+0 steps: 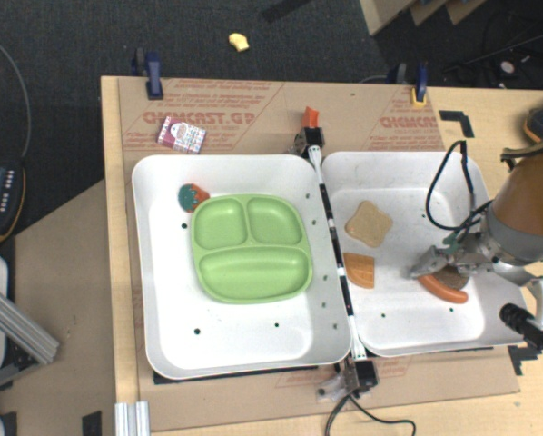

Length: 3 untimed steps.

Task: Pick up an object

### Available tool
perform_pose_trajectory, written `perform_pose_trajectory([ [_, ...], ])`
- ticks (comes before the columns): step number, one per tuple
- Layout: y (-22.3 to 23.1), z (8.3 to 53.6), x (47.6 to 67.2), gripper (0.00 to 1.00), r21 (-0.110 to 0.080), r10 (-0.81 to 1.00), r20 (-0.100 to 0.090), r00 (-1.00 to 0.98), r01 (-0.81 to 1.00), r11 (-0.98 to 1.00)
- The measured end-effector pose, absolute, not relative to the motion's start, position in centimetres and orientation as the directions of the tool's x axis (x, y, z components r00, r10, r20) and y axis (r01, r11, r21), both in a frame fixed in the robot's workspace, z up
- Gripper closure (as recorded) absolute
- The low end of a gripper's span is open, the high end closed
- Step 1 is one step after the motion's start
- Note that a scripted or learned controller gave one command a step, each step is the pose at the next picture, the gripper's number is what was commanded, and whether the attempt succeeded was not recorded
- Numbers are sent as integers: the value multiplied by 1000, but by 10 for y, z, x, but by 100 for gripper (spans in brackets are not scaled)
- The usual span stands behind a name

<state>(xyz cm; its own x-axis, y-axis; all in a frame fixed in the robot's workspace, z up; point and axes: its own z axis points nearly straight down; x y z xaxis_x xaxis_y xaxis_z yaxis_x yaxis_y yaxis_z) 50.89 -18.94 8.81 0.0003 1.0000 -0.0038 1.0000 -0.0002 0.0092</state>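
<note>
In the right bin (pixel 408 334), low on its right side, the gripper (pixel 442 266) is set down directly over a small orange-red sausage (pixel 444 288), seemingly touching it; whether anything is clasped cannot be told. The sausage is judged light, smooth and prone to rolling, best taken across its narrow middle. A bread slice (pixel 369 222) and an orange wedge (pixel 359 270) lie nearby.

1 fixed camera looks down at a slant from above the counter (pixel 253 107), far enough back to take in both white bins (pixel 153 271) side by side plus dark floor (pixel 54 25) from 9 to 12 o'clock, the arm (pixel 526 212) entering at 3 o'clock.
</note>
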Motion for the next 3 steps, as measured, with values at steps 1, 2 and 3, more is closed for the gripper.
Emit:
perform_pose_trajectory([
  [1, -185, 89, 504, 0, 14, 1000, -8, 0, 1000, 0],
  [2, -186, 100, 505, 100, 19, 1000, -11, 1, 1000, 0],
  [3, -202, 209, 480, 100, 10, 1000, -6, 2, 1000, -2],
])
